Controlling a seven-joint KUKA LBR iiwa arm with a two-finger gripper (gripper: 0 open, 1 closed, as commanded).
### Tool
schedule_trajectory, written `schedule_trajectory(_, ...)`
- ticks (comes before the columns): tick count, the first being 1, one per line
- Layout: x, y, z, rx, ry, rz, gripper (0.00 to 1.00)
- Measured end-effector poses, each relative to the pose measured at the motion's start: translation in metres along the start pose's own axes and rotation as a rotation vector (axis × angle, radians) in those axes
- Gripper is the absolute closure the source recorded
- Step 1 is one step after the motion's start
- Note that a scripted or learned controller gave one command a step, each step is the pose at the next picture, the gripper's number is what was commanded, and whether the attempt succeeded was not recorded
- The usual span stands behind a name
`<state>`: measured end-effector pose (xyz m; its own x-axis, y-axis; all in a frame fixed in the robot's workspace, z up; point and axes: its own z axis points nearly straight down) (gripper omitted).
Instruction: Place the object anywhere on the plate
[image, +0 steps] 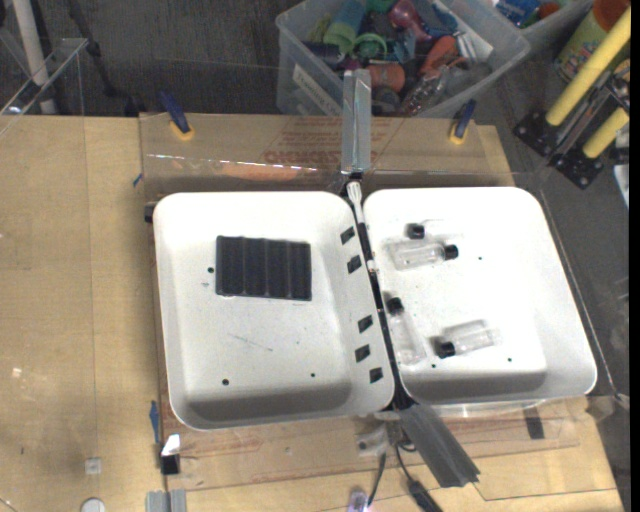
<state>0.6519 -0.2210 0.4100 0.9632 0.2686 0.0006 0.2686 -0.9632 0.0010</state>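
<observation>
Clear vials (425, 250) lying in right bin (525, 300), well apart from plate (264, 269) in left bin (190, 330). Gripper state: cannot tell. Risk: slick round vial rolling or slipping when pinched.

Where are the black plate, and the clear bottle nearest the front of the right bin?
black plate (264, 268), camera view, middle of its ribbed top.
clear bottle (465, 339), camera view, its clear body.

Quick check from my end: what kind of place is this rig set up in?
Most likely a robotics lab bench. Two shallow white bins sit side by side on a wooden bench, a black ridged plate lies in the left bin, and a clear tub of mixed colourful objects stands behind.
</observation>
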Motion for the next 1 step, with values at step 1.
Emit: schedule_trajectory(1,0.0013,-0.0015,-0.0095,0.0,-0.001,-0.005,1.0)
